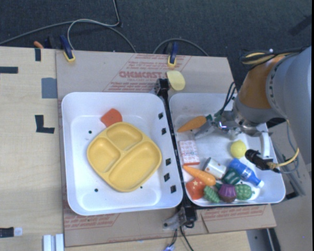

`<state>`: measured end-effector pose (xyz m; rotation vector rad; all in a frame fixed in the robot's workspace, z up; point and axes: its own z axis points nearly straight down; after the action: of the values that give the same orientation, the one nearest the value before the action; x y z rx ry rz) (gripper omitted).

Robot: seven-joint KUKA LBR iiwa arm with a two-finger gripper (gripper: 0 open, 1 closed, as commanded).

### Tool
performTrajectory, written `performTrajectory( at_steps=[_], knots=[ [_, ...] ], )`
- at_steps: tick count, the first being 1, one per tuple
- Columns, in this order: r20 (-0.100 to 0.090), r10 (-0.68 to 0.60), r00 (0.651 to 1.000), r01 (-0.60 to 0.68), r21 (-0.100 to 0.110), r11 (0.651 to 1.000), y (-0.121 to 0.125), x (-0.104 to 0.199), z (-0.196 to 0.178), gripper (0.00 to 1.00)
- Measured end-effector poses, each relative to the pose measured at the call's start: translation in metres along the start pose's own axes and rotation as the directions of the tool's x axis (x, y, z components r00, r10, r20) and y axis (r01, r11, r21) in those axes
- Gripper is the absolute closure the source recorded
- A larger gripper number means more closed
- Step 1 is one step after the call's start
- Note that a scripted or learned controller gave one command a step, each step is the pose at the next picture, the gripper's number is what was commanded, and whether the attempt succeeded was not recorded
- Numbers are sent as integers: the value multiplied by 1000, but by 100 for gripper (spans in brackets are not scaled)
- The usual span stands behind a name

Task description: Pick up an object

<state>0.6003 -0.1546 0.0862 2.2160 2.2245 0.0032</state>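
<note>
At the right bin's centre, toward 11 o'clock:
Orange carrot-like piece (192, 123): lies slantwise on the bin floor, its right end meeting the gripper's tips.
Gripper (209, 125): reaches in from 3 o'clock, tips low at the piece's right end; whether the fingers are apart or closed on anything cannot be told.
Arm (267, 90): grey with an orange band above the wrist, covering the right bin's 1 to 3 o'clock side.
Right bin (196, 101): shallow, white, holding all the small items below.
Yellow ball (238, 149): at 3 o'clock of the bin's centre, just below the wrist.
Red-and-white packet (188, 152): flat, at 9 o'clock, beside the dividing wall.
White cylinder (214, 167): near centre, toward 6 o'clock.
Blue bottle (245, 172): tilted, at 5 o'clock.
Second carrot (199, 174): at 7 o'clock, touching a red piece (194, 190) beneath it.
Green and purple toy produce (227, 192): clustered along the 6 o'clock rim.
Left bin (73, 156): white, beside the right bin.
Yellow divided plate (124, 156): three compartments, at the left bin's centre.
Orange flat piece (111, 117): at the plate's 11 o'clock, partly under its rim.
Pale yellow object (176, 80): on the cardboard, at 12 o'clock of the bins' junction.
</note>
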Motion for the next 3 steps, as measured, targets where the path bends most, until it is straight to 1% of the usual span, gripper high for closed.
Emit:
performTrajectory(
  at_steps=[1,2,3],
  knots=[
    [4,5,1000,-5,0,1000,-55,-47,0,0],
    [7,4,1000,-4,-4,1000,-54,-47,-10,100],
    [1,1,1000,-1,-4,1000,8,20,-1,100]
  ],
)
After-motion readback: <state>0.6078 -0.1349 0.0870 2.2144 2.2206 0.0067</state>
